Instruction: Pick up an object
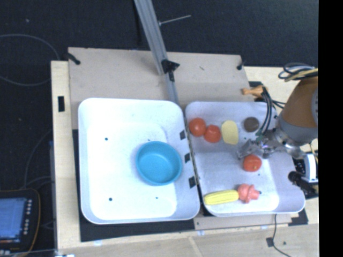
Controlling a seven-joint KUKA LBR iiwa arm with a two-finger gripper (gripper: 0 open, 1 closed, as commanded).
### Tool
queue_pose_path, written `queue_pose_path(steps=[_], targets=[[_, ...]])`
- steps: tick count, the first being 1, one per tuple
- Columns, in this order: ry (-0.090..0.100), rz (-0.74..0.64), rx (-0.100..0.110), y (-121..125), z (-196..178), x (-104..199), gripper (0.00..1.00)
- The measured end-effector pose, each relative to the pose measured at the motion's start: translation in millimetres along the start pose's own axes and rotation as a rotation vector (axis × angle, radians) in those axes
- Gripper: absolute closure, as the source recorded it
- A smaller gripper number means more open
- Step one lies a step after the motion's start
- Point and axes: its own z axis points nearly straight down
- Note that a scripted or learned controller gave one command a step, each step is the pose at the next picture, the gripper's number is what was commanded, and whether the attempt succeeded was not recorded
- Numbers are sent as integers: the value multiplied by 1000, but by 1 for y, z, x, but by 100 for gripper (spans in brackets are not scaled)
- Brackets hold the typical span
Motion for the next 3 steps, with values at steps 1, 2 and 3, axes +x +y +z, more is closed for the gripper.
queue_pose_path(steps=[1, 2, 3], targets=[[0, 2, -6, 2, -13, -1, 100], [4, -12, -8, 7, -61, 5, 100], [3, -13, -10, 10, -107, 4, 100]])
